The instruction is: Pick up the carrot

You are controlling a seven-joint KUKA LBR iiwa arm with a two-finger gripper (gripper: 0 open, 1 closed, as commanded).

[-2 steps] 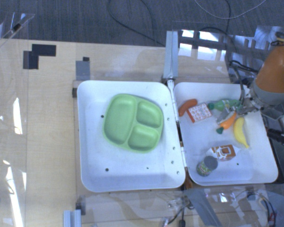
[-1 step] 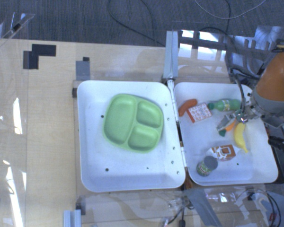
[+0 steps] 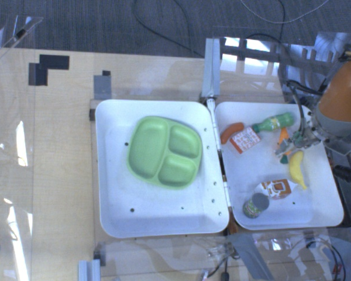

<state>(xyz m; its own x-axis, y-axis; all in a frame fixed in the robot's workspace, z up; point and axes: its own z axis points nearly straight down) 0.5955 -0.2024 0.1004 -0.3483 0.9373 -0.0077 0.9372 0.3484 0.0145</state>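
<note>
Over the right bin the pincer hangs low, its state impossible to tell. Just beside it lies the carrot, between a green bottle and a banana. On the tabletop's left bin rests a green tray.

The bins look like smooth glossy white plastic, the green tray matt plastic, the bench pale wood.

Reaching in from the right edge, grey arm with orange band up high, wrist angled down-left, claw low at the far right.
</note>
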